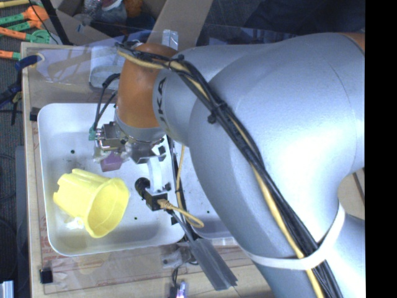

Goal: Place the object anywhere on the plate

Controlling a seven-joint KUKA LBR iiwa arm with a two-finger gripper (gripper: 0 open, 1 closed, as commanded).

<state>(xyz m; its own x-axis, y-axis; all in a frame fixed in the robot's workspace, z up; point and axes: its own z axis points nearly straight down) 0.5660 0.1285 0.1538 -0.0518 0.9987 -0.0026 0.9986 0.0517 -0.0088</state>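
Observation:
My gripper (111, 153) hangs over the left bin (49, 129), near its middle, under the orange wrist band. A small purple block (112, 162) sits between the fingertips, and the gripper is shut on it. Just below and left of it, a yellow cup (94, 202) lies on its side on the bin floor, its mouth facing the lower right. The block is a little above the cup's rim and apart from it.
The grey arm covers most of the right bin (214, 230); just a strip of its rim shows. A black cable fitting (149, 194) hangs beside the cup. A cardboard box (118, 5) and tools lie beyond the bench's far edge.

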